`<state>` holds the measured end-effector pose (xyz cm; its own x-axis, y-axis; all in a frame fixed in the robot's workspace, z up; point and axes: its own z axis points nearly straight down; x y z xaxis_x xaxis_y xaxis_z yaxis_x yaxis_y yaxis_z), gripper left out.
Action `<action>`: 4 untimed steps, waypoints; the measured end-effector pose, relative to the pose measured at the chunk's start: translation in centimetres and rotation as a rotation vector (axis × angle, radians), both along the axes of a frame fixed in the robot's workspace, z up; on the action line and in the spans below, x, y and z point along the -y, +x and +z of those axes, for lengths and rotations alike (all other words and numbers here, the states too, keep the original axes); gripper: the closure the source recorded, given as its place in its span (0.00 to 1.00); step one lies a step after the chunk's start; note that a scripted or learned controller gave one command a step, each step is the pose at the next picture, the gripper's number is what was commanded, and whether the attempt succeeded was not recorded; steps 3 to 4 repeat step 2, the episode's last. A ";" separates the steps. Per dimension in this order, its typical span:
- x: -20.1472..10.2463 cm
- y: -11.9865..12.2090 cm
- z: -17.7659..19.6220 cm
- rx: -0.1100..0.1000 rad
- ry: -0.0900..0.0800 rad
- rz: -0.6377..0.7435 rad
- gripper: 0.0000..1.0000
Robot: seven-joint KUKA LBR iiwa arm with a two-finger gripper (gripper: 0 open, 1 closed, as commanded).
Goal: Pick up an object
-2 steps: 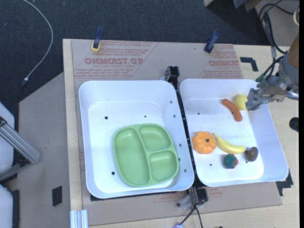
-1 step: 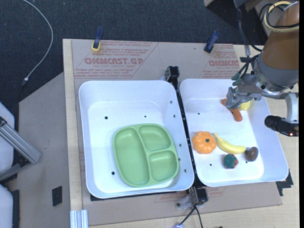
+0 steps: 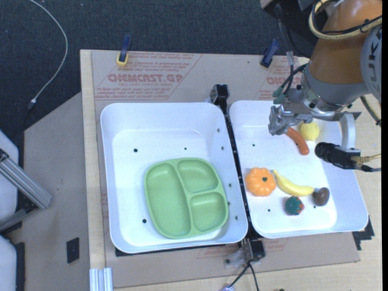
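The right bin holds several toy foods. An orange pumpkin lies near its left wall, with a yellow banana beside it. A small brown piece and a green-and-red ball lie near the front. A red-orange sausage shape and a yellow lemon sit at the back, right beside my gripper. The gripper hangs low over the back of this bin, just left of the sausage's upper end. Nothing can be seen held in it.
The left bin holds a green divided plate. A black clamp sits between the bins at the back. Blue and yellow clips mark the cardboard's far edge. A black cable part juts from the arm over the right bin.
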<state>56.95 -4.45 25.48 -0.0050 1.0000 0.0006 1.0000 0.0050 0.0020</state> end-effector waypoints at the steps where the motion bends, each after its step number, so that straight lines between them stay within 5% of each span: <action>1: -5.2 0.3 -0.2 -0.001 0.001 0.001 1.00; 2: -10.2 2.2 -2.0 0.000 0.000 0.000 1.00; 4: -10.2 2.2 -2.0 0.000 0.000 0.000 1.00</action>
